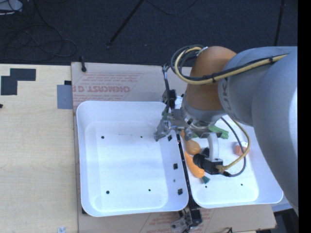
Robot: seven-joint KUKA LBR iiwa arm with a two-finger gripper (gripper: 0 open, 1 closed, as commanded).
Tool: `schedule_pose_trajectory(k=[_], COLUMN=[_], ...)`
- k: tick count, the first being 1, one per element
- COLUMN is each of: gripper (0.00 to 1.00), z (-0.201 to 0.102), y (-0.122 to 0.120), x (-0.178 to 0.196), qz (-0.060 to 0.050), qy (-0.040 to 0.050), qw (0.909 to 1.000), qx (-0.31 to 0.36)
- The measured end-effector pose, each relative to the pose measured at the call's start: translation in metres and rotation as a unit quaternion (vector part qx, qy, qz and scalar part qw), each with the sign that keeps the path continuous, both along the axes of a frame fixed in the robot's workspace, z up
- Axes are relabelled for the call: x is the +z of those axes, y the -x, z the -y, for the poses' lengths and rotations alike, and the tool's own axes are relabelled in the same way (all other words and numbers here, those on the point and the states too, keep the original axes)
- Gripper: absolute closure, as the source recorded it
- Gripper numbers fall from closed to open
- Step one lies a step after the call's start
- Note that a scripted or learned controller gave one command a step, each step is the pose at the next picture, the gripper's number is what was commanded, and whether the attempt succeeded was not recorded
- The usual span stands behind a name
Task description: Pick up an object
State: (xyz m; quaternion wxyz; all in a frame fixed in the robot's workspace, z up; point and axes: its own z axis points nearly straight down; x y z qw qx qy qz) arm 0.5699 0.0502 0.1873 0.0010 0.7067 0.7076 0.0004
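Arm is reaching in from the right, and the gripper (167,130) is sitting over the inner right edge of the left bin (92,130), right by the rim the two bins share. Can't tell how the gripper is set, since wrist and cabling are blocking it, and nothing is showing as held.

All candidate objects are lying in the right bin (262,191), clustered at its left side under the wrist: an orange carrot-like piece (195,168), a rounder orange item (193,146) just above it, a green piece (219,132) sticking out beside the wrist, and a pink one (238,149) further right. A black cable loop (211,165) is hanging across the carrot-like piece.

Judgement: the gripper is looking parked on the wrong side of the rim for a grab, with bare bin floor under it. To do this step well:
- shift right until it is centred over one item, not the cluster
- the pink one is sitting well apart from the rest, so it is probably the cleanest target
- keep clear of the shared rim while descending
- close across the narrow axis, then lift straight up and check that something is actually coming with it
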Motion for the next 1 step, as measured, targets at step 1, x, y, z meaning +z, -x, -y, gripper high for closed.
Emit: schedule_pose_trajectory(k=[1], gripper=[0.00], z=[0.0010], y=[-0.0779], x=[0.0945], qz=[0.005], qy=[0.0000], qw=[1.0000], qx=[0.001])
